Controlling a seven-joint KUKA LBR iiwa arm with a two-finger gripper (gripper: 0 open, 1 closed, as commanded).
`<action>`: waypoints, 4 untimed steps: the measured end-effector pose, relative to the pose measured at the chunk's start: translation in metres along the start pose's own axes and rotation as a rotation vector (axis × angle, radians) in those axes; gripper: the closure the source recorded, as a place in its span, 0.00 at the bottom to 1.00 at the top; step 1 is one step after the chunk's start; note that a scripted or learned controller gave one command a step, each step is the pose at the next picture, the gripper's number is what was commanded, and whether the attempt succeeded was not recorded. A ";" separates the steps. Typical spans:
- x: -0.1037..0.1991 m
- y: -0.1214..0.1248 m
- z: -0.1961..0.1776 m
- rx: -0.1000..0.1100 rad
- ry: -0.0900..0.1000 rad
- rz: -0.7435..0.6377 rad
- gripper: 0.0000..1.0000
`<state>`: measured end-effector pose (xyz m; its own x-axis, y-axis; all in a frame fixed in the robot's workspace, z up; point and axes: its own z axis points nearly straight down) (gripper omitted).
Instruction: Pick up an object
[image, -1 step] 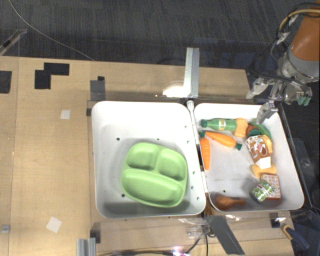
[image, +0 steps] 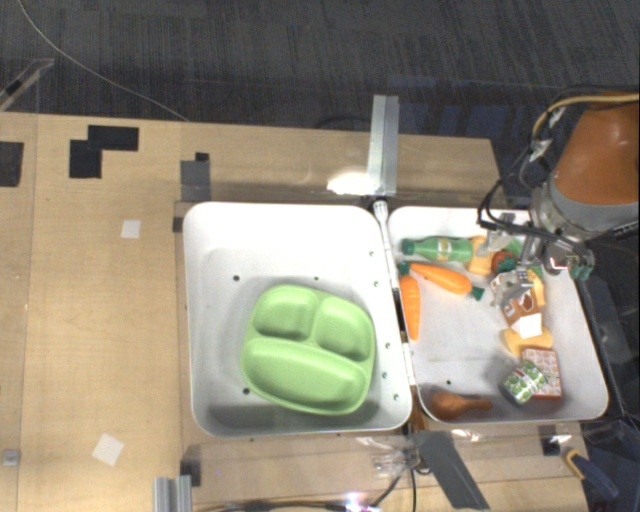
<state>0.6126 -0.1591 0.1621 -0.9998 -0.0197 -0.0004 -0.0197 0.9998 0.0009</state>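
The gripper (image: 517, 283) is seen low over the upper right of the right bin (image: 590, 395), among a green bottle (image: 437, 247), two carrots (image: 440, 278) and small packets (image: 528, 335), while the left bin (image: 205, 300) is occupied by a green tray (image: 308, 348).

Robotics lab: plywood bench (image: 90, 330) carrying two white bins (image: 205, 300) side by side; metal bracket (image: 383, 145) behind the bins; loose cable (image: 110, 85) across dark carpet (image: 250, 50) beyond the bench.
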 end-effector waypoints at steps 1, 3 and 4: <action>0.024 -0.028 0.072 0.003 -0.016 0.076 0.00; 0.030 0.077 0.072 0.004 -0.017 -0.095 0.00; 0.025 0.079 0.057 0.005 -0.035 -0.100 1.00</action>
<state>0.5860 -0.0810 0.1055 -0.9922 -0.1198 -0.0347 -0.1197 0.9928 -0.0060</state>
